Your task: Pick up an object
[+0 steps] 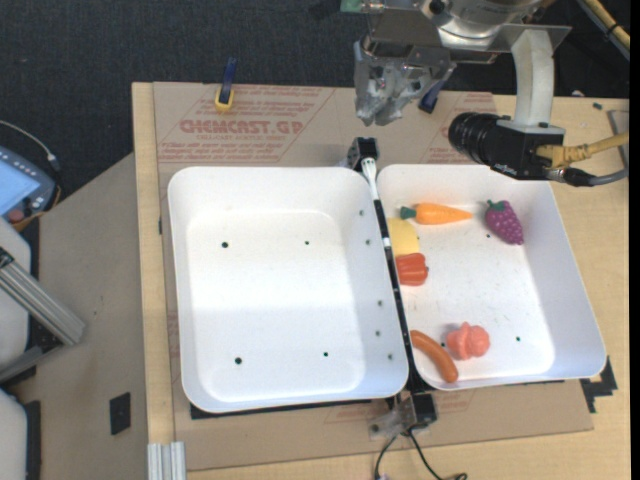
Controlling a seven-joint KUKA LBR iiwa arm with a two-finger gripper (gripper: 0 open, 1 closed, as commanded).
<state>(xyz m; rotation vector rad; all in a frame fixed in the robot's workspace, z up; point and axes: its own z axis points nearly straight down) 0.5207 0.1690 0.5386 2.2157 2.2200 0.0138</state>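
While the gripper [385,103] hung above the bins, finger state indiscernible, the carrot [440,213] lay unobstructed for picking.

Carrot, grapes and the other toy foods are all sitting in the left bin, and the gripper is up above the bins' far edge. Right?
Not quite: the camera view shows the carrot, grapes and other toy foods in the right bin, not the left bin. The gripper is above the far edge, as you said.

Toy carrot [437,213], grapes [505,222] in right bin [560,298]
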